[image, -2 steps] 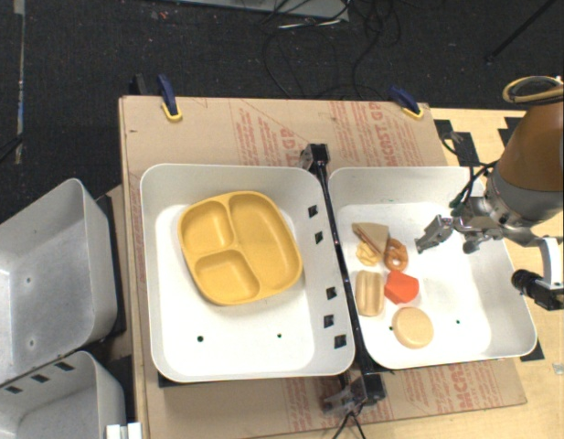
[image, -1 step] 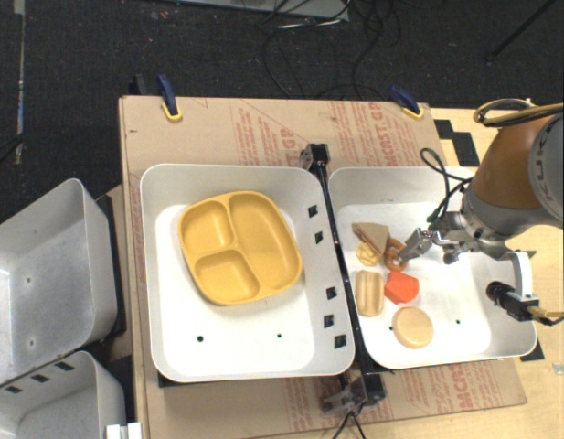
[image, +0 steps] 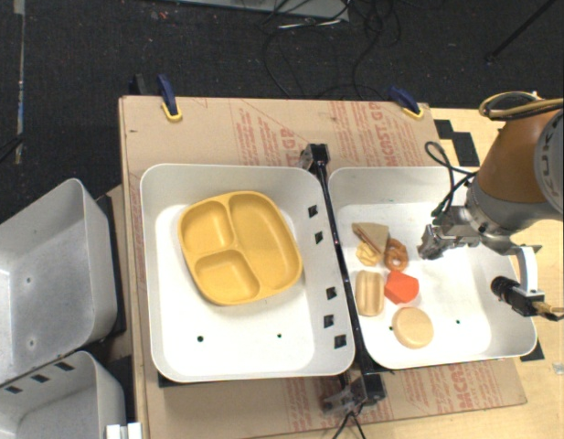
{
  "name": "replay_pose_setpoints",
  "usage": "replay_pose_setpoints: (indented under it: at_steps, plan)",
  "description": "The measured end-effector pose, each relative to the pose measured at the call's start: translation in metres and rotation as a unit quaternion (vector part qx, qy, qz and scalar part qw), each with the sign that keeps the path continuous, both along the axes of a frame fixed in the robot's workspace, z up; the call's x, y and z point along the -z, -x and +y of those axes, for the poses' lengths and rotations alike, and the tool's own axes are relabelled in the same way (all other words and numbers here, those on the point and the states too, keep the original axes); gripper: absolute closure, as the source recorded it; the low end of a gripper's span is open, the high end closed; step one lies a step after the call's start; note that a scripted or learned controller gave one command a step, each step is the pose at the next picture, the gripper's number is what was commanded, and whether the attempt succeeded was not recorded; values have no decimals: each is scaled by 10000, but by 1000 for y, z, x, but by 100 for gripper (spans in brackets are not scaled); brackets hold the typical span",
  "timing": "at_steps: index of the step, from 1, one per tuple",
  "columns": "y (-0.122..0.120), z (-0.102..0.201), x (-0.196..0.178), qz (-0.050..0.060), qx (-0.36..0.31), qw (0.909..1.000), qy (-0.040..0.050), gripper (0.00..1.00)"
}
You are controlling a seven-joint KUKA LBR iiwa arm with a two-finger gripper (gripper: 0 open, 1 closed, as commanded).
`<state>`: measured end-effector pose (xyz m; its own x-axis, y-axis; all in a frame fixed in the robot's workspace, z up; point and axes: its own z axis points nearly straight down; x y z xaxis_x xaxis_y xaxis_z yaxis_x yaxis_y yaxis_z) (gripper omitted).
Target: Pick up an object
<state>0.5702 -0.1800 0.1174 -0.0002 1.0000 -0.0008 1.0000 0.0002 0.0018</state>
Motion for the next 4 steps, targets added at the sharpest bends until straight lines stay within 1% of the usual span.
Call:
replay_pose_setpoints:
  at_steps: [1, 2, 3, 4]
  plan:
    - [6, -6, -59, -12, 10, 10000, 6, 100]
    - [-1, -3, -121, -25, -19, 10000, 9, 100]
    - [-2, -3, -147, -14, -20, 10000, 6, 100]
    - [6, 53, -137, 19, -36, 10000, -10, 100]
